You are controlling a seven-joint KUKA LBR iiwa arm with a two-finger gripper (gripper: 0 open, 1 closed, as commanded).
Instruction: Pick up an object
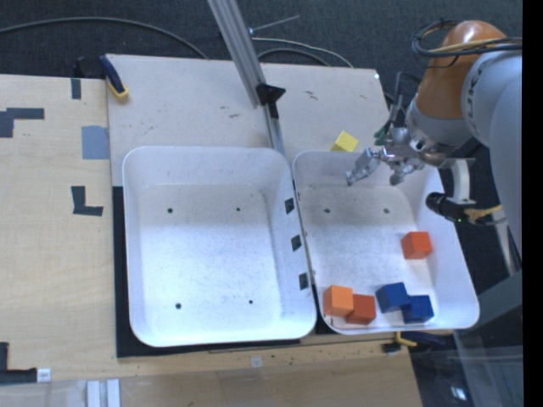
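My gripper (377,171) hangs over the far end of the right bin (458,271), open, with nothing between its fingers. An orange-red cube (416,245) lies alone in the right bin, nearer to the camera than the gripper and to its right. At the bin's near edge sit an orange cube (339,298) touching a darker orange cube (362,309), and beside them two blue cubes (391,296) (417,309) that touch each other. A yellow block (345,142) lies on the bench just beyond the right bin, left of the gripper.
The left bin (136,227) stands beside the right one. A slanted metal rail (242,49) crosses the bench behind the bins. A blue and yellow tool (114,78) lies at the bench's far left corner.
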